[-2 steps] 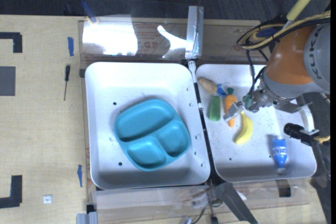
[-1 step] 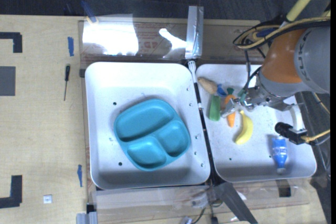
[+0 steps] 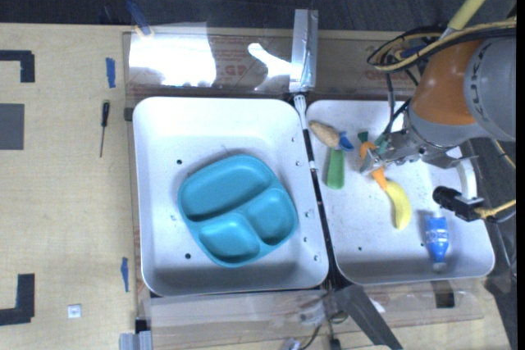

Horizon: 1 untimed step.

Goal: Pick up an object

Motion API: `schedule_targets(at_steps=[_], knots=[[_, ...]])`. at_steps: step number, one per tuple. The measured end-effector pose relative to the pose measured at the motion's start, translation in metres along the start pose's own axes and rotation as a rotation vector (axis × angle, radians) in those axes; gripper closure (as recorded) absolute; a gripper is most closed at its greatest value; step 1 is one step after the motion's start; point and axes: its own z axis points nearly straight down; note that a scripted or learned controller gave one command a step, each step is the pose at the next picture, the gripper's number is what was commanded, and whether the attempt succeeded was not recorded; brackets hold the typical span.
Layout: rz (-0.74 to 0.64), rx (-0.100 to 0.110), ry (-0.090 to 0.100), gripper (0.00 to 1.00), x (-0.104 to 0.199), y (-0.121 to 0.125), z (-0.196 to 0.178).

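Note:
My gripper [image 3: 377,155] hangs low over the back of the right bin [image 3: 472,262], coming in from the right under the grey and orange wrist. Small toys lie crowded around its tip: an orange carrot-like piece [image 3: 378,175] just below it, a small blue piece [image 3: 345,143] and a dark green bit [image 3: 362,138] to its left. A yellow banana [image 3: 399,203] lies in front of the carrot piece. A green stick-shaped toy [image 3: 335,168] and a tan bread-like toy [image 3: 323,133] rest near the bin's left wall. A blue bottle [image 3: 436,238] lies at the front right.
The left bin [image 3: 156,135] holds a turquoise divided plate [image 3: 237,208]. A metal divider [image 3: 312,168] runs between the two bins. A clear panel with blue tape stands behind the bins. A small screwdriver [image 3: 103,125] lies on the wooden bench at left.

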Motion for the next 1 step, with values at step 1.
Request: schedule_targets(at_steps=[1], knots=[[0.016, 0.002, 0.005, 1.00, 0.0718, 0.0022, -0.0894]])
